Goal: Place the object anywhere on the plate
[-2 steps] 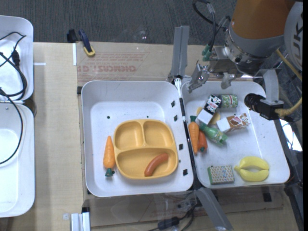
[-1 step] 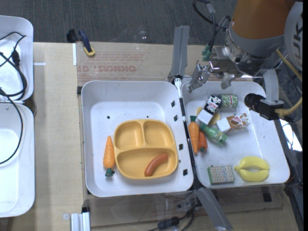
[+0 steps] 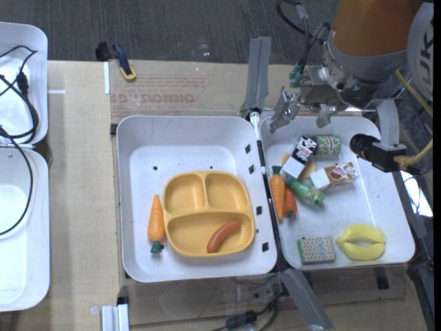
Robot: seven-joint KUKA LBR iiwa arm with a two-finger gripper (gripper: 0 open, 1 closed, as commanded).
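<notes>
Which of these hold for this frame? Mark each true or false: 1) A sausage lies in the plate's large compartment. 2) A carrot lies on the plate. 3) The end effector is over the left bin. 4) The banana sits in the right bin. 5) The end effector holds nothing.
1) True: the sausage lies in the large front compartment of the yellow plate.
2) False: the carrot lies on the left bin floor beside the plate's left rim.
3) False: the end effector hangs above the right bin's back edge.
4) True: the banana lies near its front right corner.
5) True: its fingers are apart with nothing between them.
</notes>
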